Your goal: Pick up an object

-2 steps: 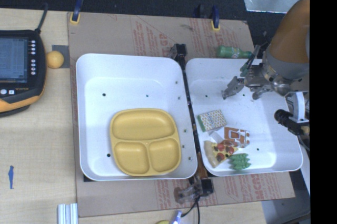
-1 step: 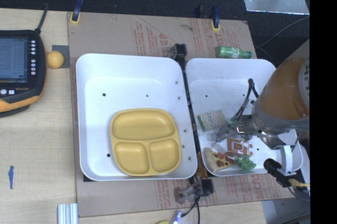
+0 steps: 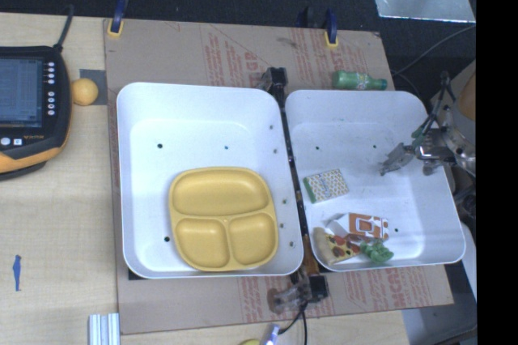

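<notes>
My gripper reaches in from the right edge and hangs over the right side of the right bin. Nothing shows in it. In that bin a small green-and-white patterned packet lies near the left wall, well to the left of the gripper. By the front wall sits a pile of small items: an orange-and-white box, a green piece and a yellowish piece. A yellow three-compartment plate lies in the front of the left bin.
A green bottle lies on the cardboard just behind the right bin. A yellow ball and a black-and-orange control pendant rest on the bench at the left. Clamps hold the cardboard at the back edge.
</notes>
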You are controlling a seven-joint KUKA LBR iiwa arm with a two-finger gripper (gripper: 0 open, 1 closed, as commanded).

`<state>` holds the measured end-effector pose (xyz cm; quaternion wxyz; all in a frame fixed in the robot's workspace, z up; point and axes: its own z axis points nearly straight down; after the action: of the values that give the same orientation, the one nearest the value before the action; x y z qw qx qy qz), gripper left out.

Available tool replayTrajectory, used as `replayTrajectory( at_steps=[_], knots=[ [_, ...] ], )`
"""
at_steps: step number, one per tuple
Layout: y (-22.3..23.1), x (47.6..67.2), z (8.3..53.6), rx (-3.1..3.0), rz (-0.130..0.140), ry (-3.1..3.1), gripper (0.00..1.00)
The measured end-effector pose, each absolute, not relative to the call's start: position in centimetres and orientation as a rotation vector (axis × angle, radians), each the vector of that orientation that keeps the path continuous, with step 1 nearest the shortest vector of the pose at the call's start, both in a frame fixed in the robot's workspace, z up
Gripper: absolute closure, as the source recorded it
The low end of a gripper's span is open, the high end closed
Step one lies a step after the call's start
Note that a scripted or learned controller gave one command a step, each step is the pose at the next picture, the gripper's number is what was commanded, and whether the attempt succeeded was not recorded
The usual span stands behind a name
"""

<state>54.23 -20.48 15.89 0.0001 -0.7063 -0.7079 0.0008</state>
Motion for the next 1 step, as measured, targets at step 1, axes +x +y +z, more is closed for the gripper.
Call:
replayTrajectory(
  at_steps=[1],
  knots=[
    [-12.64, 52.23, 17.02, -2.212, 0.004, -2.226, 0.00]
  ],
)
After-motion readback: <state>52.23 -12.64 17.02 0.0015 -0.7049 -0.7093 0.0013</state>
